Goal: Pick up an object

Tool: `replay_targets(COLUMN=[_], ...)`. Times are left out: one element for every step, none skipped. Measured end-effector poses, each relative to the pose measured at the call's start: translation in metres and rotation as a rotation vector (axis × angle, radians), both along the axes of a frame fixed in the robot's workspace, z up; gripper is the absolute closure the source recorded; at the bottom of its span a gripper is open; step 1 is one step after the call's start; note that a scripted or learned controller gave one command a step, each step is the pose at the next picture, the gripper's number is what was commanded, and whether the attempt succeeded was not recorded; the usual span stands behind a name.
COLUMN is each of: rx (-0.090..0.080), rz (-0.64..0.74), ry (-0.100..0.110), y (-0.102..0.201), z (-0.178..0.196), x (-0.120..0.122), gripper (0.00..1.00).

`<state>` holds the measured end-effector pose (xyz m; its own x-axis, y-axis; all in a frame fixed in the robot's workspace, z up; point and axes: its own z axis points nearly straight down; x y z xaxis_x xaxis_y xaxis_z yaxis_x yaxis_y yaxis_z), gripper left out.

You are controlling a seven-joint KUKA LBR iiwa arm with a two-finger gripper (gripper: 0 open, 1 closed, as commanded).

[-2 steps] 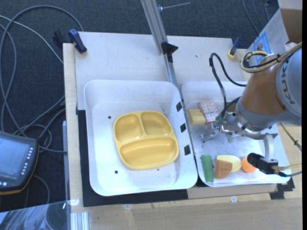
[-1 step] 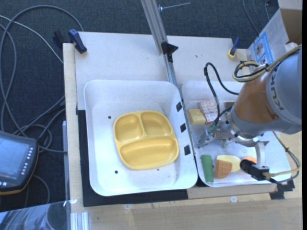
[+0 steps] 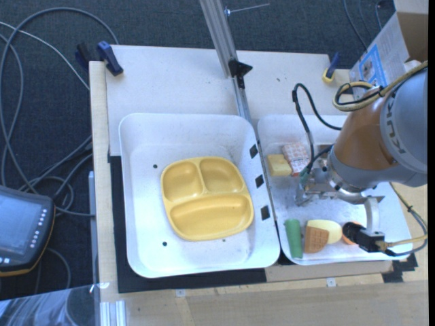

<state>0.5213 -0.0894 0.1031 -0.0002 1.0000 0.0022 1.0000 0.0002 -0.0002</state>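
Nearest, low in the frame, along the front wall of the right bin [image 3: 326,258]: a green cylinder [image 3: 292,237], lying with its length up-and-down in the frame. Just right of it, a tan waffle-patterned piece [image 3: 315,239] against a pale yellow lump [image 3: 331,230], then an orange thing [image 3: 349,232], partly hidden.

Left of these, in the left bin [image 3: 126,182], a yellow divided plate [image 3: 206,197] with three compartments, flat, near the bin's middle, apart from every wall.

Farther up, at the middle of the right bin, the gripper [image 3: 304,193], low over the bin floor, on the grey arm [image 3: 380,141] with its orange band, in from the right edge. Claw released or clenched: cannot tell from this angle.

Just up and left of the gripper, a yellow block [image 3: 278,165] by the bin's left wall, and touching its right side a red-and-white patterned packet [image 3: 296,156].

Beyond the bins, bare white bench top [image 3: 177,80], with a blue clamp [image 3: 109,57] at its upper left corner and a second clamp [image 3: 331,67] near its upper right. A metal pole [image 3: 216,19], slanting up to the top edge. At far upper right, a cardboard box [image 3: 408,26]. At the left edge, a dark screen [image 3: 20,231] on the floor.
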Motion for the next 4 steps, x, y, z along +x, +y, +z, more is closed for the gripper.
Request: replay_targets(rx=[-0.003, -0.003, -0.002, 0.001], rz=[0.0, 0.002, 0.001, 0.005], ry=[-0.006, -0.008, -0.003, 0.003], y=[-0.006, 0.003, 0.003, 0.056], z=[0.056, 0.116, 0.129, 0.121], x=[-0.006, -0.004, -0.003, -0.015], gripper=[1.0, 1.0, 1.0, 1.0])
